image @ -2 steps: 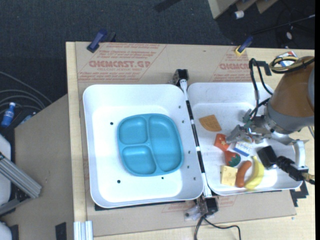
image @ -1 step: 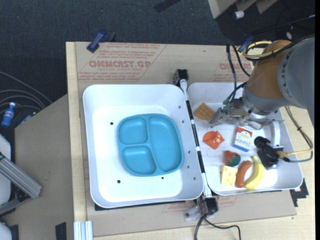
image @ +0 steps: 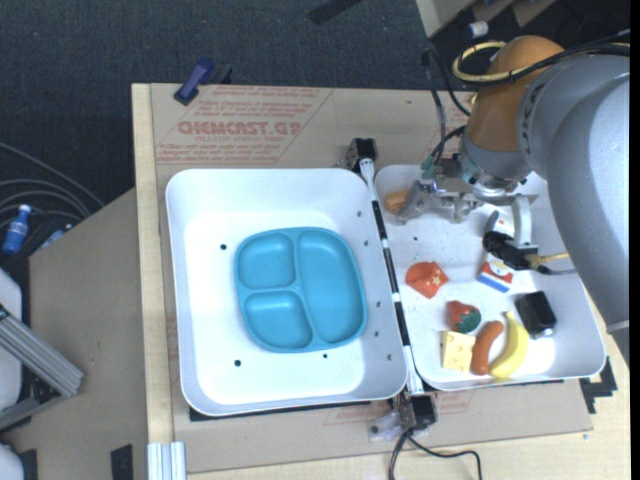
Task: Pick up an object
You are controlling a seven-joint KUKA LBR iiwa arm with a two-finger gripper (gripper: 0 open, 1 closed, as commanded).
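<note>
Smooth grey arm (image: 585, 168) overhangs seemingly glossy banana (image: 512, 346).

The arm (image: 590, 158) is cut off by the right and top edges of the frame, and its bulk hides the upper right corner of the right bin (image: 560, 360). The gripper (image: 440, 200) sits low over that bin's upper left corner, covering most of a small orange-brown object (image: 397, 201), perhaps a piece of toy food. The small red, white and blue item (image: 495, 276) at centre right is too small to identify. At the left edge, a grey metal rail (image: 38, 350) and cables (image: 30, 183) run out of frame.
</note>
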